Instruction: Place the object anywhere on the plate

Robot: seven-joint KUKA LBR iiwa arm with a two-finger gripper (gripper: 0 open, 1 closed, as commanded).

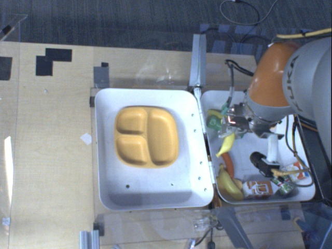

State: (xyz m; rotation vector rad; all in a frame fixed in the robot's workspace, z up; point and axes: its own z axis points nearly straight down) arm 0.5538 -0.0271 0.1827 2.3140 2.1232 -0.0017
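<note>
A yellow divided plate lies in the left bin, towards its far side. My gripper hangs over the far left part of the right bin. It is shut on the upper end of a small yellow banana, which dangles tilted below the fingers. The plate is well to the left of the gripper, across the wall between the bins.
Also in the right bin are a green and yellow item by the gripper, an orange carrot, a second yellow fruit and a small brown and white packet along the near wall.
</note>
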